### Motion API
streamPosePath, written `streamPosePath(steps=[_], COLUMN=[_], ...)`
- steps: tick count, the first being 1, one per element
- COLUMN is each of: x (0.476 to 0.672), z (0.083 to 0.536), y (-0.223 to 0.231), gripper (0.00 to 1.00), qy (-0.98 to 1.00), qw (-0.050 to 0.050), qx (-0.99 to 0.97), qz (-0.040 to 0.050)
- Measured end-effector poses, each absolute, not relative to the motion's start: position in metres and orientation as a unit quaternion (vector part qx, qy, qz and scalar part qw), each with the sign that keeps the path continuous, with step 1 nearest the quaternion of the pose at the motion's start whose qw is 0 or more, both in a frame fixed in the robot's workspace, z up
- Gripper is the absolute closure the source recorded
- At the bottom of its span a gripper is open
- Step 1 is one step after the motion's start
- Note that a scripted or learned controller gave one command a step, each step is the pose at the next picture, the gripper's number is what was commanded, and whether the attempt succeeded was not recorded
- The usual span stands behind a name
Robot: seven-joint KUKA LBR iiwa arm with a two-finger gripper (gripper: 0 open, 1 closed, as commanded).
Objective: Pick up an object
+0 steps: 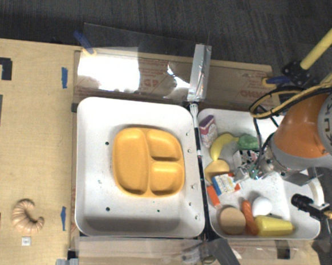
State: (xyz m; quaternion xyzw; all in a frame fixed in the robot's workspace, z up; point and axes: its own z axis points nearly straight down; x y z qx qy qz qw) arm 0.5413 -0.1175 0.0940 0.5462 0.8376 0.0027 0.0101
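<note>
Leftmost, on the tan surface (pixel 24 118), a pale pink curled object like a shrimp toy (pixel 28 215) lies by itself, well apart from both bins, with a tiny white tag just below it. The left bin (pixel 92 123) comes next, and a yellow divided plate (pixel 149 160) with three compartments sits near its middle. Across the divider, the right bin (pixel 305 223) is crowded. Along its left side, from top to bottom, are a small purple-and-white packet (pixel 206 127), a yellow banana-like piece (pixel 222 145), a yellow wedge (pixel 217 167), a red, white and blue carton (pixel 225 184) and a round tan disc (pixel 232 219). Beside the disc lie an orange carrot-like piece (pixel 248 215), a white egg-shaped object (pixel 262 207) and a yellow block (pixel 273 225); the carrot-like piece and the block touch. A green object (pixel 247 142) rests near the bin's top, just beside the banana-like piece. The claw (pixel 250 164) is low over the bin's middle, close to the green object and the carton. Whether its fingers are spread or closed, I cannot tell, and no item is visibly between them. The grey arm with its orange band (pixel 303 131) comes in from the right.
</note>
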Motion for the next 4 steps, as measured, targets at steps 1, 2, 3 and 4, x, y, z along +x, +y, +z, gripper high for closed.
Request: streamPosePath(steps=[1, 2, 3, 4], x=[0.524, 0.519, 0.519, 0.482], z=[0.188, 0.098, 0.098, 0.088], y=[-0.041, -0.117, -0.115, -0.128], gripper=[1.0, 1.0, 0.0, 0.0], qy=[0.812, 0.742, 0.743, 0.751], qw=[0.003, 0.001, 0.001, 0.004], qx=[0.584, 0.67, 0.669, 0.66], qz=[0.0038, -0.0003, 0.0003, 0.0022])
